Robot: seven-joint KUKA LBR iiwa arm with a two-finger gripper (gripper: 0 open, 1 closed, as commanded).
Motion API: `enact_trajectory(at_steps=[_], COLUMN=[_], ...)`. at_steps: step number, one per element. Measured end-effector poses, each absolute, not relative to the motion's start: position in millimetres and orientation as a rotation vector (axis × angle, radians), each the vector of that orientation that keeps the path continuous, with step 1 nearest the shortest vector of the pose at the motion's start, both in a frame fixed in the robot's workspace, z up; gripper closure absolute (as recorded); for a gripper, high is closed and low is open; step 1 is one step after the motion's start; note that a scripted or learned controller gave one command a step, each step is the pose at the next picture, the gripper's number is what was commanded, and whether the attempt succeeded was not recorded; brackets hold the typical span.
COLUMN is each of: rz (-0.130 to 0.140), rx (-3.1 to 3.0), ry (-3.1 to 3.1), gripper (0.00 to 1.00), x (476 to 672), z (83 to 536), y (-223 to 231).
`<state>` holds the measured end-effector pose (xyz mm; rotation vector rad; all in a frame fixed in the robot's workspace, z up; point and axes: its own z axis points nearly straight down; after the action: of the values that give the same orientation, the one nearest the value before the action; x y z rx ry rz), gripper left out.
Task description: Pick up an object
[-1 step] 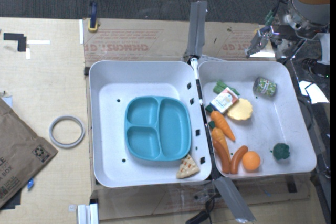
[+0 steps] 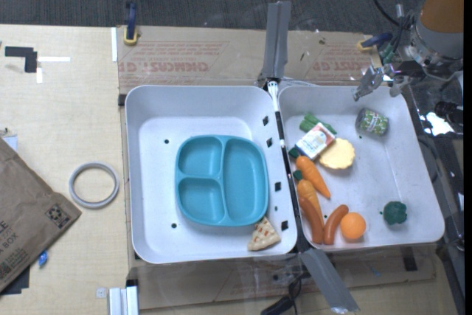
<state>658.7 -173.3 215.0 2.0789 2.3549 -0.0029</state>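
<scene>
Green can (image 2: 372,122) lies in right bin (image 2: 420,158), untouched. Gripper (image 2: 377,79) hovers near, above; finger state cannot tell. Approach step; next needs descent onto can.

The left white plastic bin (image 2: 144,158) is largely taken up by a teal three-compartment tray (image 2: 221,181), with a pizza-slice toy (image 2: 263,236) at its near corner. In the right white bin (image 2: 420,181), orange toy carrots (image 2: 310,192), a red sausage (image 2: 333,223), an orange ball (image 2: 352,226) and a yellow slice (image 2: 338,156) crowd the left half. Bare floor lies between those and the green broccoli (image 2: 394,213) and the green-labelled can (image 2: 372,122).
</scene>
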Motion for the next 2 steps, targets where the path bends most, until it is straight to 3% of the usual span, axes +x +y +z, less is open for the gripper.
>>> enact_trajectory(at_steps=[1,2], rz=[0.001,0.003], rx=[2.047,2.045], ry=[2.380,2.379], gripper=[0.00,1.00], x=[659.8,660.5], z=[104.8,114.9], y=[-212.6,-212.6])
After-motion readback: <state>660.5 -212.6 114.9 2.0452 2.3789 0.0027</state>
